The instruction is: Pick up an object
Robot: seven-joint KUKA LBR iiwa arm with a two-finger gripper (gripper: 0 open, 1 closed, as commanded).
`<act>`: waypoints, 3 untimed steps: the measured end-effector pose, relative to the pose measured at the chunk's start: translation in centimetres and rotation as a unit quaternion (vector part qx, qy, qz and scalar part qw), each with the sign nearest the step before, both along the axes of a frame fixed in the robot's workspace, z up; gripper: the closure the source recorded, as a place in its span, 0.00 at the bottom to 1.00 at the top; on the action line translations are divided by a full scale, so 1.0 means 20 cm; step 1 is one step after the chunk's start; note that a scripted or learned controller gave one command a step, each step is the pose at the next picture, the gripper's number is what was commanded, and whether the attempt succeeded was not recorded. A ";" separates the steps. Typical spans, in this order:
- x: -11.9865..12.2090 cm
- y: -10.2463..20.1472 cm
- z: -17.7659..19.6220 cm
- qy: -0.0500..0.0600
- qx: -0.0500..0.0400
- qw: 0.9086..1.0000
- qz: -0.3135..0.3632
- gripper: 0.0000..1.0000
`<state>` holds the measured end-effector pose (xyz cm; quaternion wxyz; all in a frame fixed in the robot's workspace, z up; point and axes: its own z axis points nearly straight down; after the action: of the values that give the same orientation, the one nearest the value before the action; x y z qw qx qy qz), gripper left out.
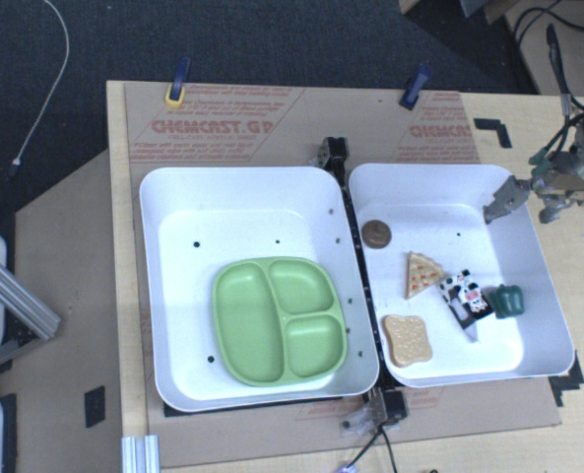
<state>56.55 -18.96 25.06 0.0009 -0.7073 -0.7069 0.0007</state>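
The right bin [488, 180] holds several small items: a brown round cookie [376, 233], a pizza slice [422, 274], a slice of toast [407, 339], a black-and-white cow toy [464, 294] and a dark green piece [508, 302] beside the cow. My gripper [525, 205] hovers over the bin's far right corner, above and to the right of the items. It is open, with nothing between its fingers. One grey finger [499, 199] points down toward the bin floor.
A green divided plate [280, 319] lies in the left bin [173, 264]. The two bins meet at a black clamp strip [356, 264]. Blue clips [414, 87] hold the cardboard base at the back edge.
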 end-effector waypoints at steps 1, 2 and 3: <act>0.00 0.00 0.01 -0.001 0.000 1.000 0.000 0.00; -0.03 -0.02 -0.27 -0.001 0.000 1.000 0.000 0.00; 0.00 0.02 -0.52 0.002 0.001 1.000 0.000 0.00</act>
<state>56.54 -18.58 14.56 0.0031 -0.7070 -0.7072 0.0013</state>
